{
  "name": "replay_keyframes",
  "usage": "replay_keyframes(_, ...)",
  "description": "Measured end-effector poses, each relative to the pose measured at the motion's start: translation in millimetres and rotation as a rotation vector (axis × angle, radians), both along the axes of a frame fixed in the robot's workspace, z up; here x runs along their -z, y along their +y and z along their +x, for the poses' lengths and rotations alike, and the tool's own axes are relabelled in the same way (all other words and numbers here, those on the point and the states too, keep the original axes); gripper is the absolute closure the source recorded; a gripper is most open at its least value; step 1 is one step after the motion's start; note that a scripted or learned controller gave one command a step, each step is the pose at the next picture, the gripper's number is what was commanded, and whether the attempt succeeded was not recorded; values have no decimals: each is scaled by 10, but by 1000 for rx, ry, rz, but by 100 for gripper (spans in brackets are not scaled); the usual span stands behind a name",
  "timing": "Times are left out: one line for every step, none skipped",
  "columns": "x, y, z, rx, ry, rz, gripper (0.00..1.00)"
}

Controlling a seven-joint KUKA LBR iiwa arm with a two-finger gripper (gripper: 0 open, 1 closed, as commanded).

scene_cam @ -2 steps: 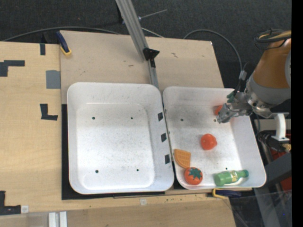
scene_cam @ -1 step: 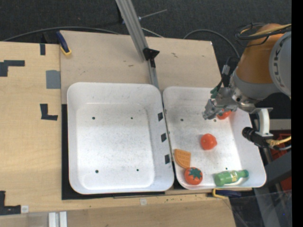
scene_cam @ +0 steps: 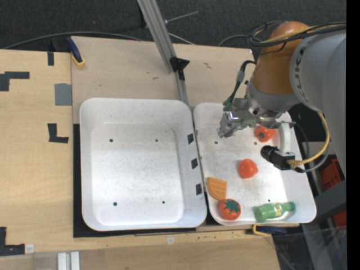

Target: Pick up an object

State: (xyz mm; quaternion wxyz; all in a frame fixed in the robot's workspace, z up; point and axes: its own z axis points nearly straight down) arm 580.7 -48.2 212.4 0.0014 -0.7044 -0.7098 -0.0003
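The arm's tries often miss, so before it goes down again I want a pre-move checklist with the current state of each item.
1. Gripper over the right bin: ok, near its far left corner.
2. Nothing already between the fingers: cannot tell.
3. Object directly under the gripper: not ok, bare bin floor there.
4. Targets in the right bin: ok, red ball, tomato, green bottle, orange wedge.
5. Small red item by the wrist easy to reach: not ok, partly hidden by the arm.
6. Red ball apart from its neighbours: ok.
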Motion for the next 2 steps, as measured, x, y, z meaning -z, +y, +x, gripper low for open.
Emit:
replay_keyframes(-106,539,75,0,-1,0,100)
replay_keyframes(-21,1055,226,1,0,-2,100)
